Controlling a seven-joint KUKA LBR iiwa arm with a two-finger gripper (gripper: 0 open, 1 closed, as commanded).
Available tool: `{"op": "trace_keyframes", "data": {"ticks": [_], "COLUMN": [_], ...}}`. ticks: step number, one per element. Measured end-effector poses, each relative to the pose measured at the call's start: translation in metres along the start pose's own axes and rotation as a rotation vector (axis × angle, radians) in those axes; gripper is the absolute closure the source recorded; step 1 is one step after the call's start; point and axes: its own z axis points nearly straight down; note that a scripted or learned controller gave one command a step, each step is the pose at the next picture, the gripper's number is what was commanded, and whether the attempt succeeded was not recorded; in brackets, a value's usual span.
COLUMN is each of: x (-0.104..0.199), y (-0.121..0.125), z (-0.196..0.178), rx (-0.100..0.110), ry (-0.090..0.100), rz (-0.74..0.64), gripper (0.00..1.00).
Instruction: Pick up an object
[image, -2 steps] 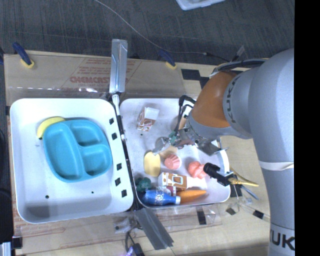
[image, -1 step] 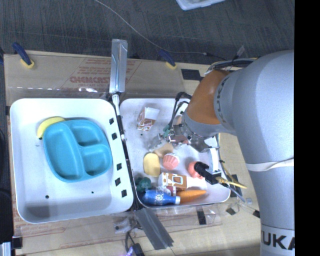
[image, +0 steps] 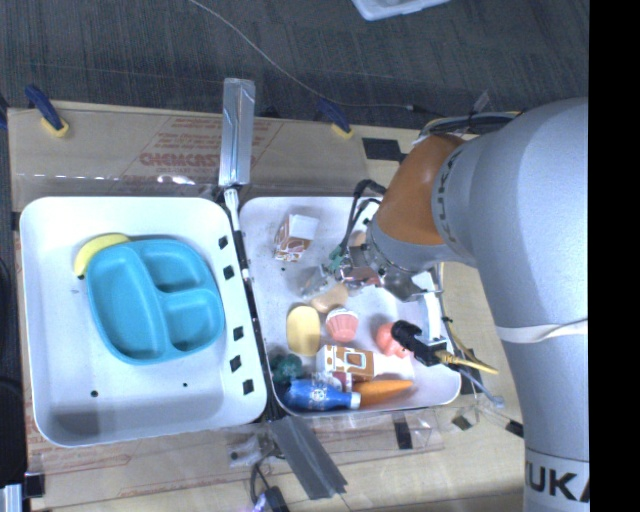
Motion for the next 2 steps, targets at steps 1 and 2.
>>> {"op": "trace_keyframes", "data": {"ticks": [1, 2], "x": [-0.009, 0.076], "y": [-0.023, -0.002], "z": [0.01, -0.093], "rx": [0.001, -0.005], "ry": [0.002, 0.001], "rz": [0.124, 0.0], "gripper": [1.0, 1.0]}}
